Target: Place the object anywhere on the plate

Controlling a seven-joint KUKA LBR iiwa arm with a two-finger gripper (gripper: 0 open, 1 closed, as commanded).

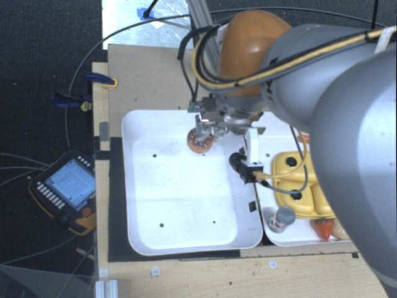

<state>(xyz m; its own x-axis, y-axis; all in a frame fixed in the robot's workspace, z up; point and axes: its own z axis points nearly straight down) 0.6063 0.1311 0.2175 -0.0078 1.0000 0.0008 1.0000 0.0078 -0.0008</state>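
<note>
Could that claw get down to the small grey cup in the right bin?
Probably yes: the grey cup sits uncovered near the right bin's front rim, beside the yellow plate, while the claw hovers over the left bin.

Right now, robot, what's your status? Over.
Gripper over left bin, at small brown object; grasp unclear. Yellow plate in right bin, cable lying over it.

No legible text is showing; the pendant (65,189) screen is glowing blue, its contents too blurred to read.
</note>
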